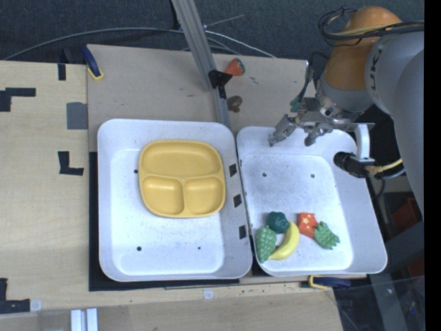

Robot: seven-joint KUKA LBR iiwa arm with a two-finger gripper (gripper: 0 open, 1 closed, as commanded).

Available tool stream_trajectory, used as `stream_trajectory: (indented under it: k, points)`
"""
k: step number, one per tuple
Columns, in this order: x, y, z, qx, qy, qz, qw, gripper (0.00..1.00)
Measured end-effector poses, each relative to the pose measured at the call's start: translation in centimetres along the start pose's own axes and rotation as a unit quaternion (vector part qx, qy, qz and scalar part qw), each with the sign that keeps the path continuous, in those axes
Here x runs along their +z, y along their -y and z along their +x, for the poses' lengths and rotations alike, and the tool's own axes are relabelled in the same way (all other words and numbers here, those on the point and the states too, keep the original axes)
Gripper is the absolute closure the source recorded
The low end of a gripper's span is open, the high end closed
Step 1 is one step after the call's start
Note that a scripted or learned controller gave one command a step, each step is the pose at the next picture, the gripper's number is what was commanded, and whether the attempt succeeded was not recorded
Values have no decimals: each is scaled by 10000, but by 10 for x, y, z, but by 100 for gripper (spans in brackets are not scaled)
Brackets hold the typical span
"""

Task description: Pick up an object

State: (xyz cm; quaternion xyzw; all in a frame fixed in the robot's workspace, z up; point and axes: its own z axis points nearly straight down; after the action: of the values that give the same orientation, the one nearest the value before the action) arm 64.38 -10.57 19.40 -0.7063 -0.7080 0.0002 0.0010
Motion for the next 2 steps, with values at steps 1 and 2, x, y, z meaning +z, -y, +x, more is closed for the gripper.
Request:
stream_trajectory:
  k: [1,2]
  points:
    - [0,0,0,-2,3,1,10000,0]
    - [44,3,5,-1,10,19,10000,0]
